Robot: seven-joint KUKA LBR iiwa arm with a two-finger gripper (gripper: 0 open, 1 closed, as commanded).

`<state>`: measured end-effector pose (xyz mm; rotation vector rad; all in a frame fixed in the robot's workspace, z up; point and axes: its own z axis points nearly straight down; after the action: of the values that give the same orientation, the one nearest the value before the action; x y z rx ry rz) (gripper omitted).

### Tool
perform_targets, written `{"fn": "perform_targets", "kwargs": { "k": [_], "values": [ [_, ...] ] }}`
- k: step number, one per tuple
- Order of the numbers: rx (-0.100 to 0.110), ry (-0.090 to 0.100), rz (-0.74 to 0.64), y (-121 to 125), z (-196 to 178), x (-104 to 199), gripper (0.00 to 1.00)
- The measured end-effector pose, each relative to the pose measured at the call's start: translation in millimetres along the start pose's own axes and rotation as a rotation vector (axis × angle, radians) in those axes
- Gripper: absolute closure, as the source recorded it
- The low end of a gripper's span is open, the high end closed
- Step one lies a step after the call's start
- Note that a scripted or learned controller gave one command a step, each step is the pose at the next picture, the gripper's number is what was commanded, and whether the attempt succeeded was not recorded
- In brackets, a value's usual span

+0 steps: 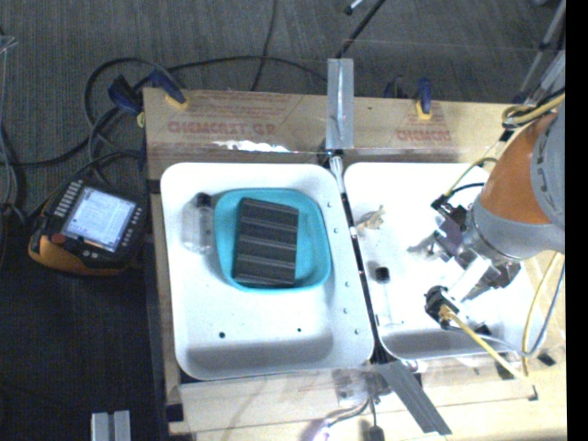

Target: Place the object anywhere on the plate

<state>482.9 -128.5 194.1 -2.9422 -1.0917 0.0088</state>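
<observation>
A blue plate (314, 246) lies in the left bin (193, 338). On its middle rests a dark grey ribbed block (266, 241). My gripper (441, 257) hangs over the right bin (404, 186), below the orange band of the arm (514, 186), well to the right of the plate. A small black piece (378, 272) lies on the right bin's floor near its left wall, to the left of the gripper. Nothing shows in the gripper's grasp.
A clear bottle with a dark cap (197, 220) lies beside the plate's left edge. A small pale scrap (372, 217) sits in the right bin near the divider. Yellow cables (478, 338) trail from the wrist. A handheld pendant (92, 223) lies on the floor at the left.
</observation>
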Motion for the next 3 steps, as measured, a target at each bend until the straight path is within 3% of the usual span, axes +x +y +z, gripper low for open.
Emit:
{"fn": "perform_targets", "kwargs": {
  "k": [1, 2, 3],
  "values": [
    [-0.003, -0.002, -0.120, 51.0, -1.6, -44.7, 0.00],
    [0.000, 0.001, -0.100, 9.7, 63.2, -8.4, 0.00],
    [-0.004, -0.001, -0.328, 17.3, -45.0, -14.8, 0.00]
  ]
}}
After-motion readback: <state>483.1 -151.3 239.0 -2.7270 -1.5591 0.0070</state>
